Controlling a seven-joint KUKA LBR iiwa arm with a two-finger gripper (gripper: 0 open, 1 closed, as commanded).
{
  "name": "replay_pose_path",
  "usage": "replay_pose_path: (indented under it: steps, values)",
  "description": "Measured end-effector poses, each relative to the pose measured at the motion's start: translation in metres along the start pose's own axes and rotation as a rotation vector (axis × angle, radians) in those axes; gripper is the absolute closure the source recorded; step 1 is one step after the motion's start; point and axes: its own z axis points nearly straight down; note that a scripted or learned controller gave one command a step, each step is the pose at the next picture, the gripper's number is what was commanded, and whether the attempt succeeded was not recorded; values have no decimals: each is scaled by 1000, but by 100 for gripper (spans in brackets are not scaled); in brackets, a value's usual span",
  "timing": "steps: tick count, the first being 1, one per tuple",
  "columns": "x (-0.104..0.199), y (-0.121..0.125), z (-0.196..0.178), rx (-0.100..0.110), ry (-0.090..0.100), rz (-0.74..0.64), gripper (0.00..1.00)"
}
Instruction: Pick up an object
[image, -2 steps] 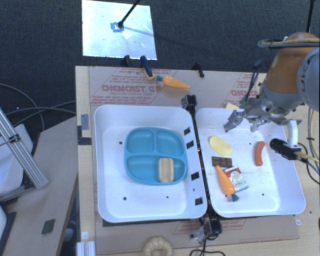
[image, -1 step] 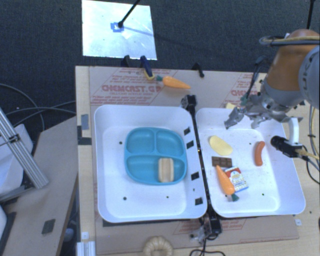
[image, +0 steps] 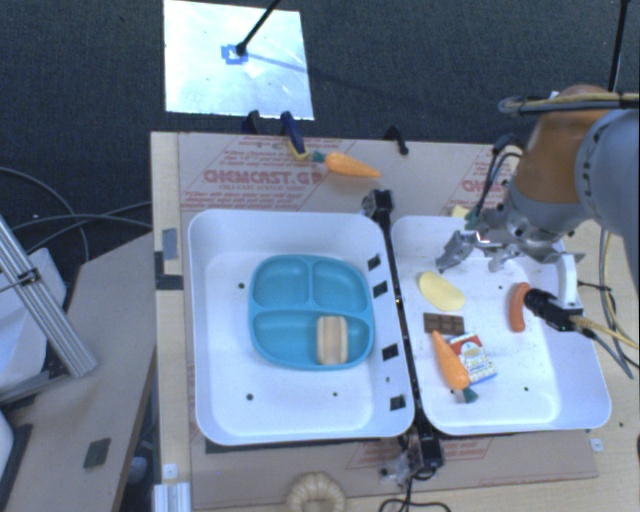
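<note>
The middle of the right bin (image: 560, 400) is tight for me: the yellow slice (image: 440, 291), brown bar (image: 444, 323), toy carrot (image: 451, 362) and small carton (image: 474, 358) crowd together near its left wall. A bare lane runs between them and the red sausage (image: 517, 306) — wider still along the near edge. In the left bin (image: 225, 390) the blue plate (image: 262, 300) takes the centre, with bare floor all round it.
</note>
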Motion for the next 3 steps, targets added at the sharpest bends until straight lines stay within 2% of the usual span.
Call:
replay_pose_path:
  steps: [1,2,3]
  values:
    - [-2,-2,63,3,0,2,0]
    - [-2,-2,74,-1,0,2,0]
    - [-2,0,62,-5,0,2,100]
